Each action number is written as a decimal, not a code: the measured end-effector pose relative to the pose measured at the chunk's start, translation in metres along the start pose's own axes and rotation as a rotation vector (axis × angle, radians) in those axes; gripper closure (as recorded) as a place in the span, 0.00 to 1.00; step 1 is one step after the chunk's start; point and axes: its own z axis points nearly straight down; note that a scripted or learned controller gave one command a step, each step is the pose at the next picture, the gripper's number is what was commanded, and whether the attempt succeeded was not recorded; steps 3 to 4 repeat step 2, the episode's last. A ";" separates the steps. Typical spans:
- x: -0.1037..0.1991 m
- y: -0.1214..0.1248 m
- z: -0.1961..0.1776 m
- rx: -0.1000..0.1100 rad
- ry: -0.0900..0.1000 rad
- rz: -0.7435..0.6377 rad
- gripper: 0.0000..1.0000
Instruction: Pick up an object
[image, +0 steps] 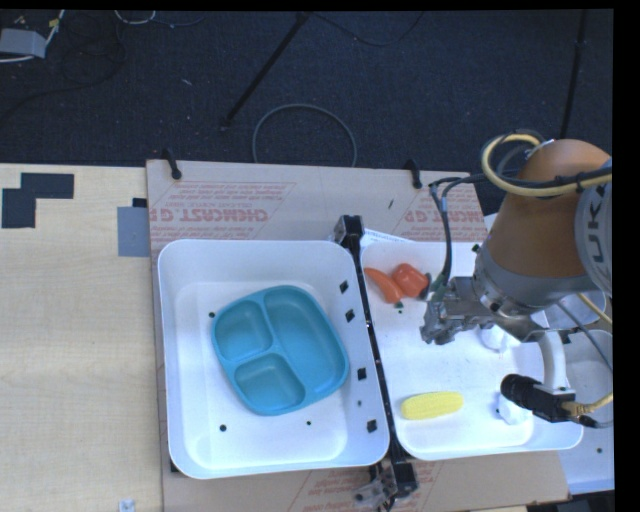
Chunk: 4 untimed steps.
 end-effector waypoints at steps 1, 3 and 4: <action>0.048 0.019 -0.001 -0.001 0.000 -0.001 1.00; 0.100 0.035 -0.003 -0.001 -0.001 0.001 1.00; 0.100 0.035 -0.003 -0.001 -0.001 0.001 1.00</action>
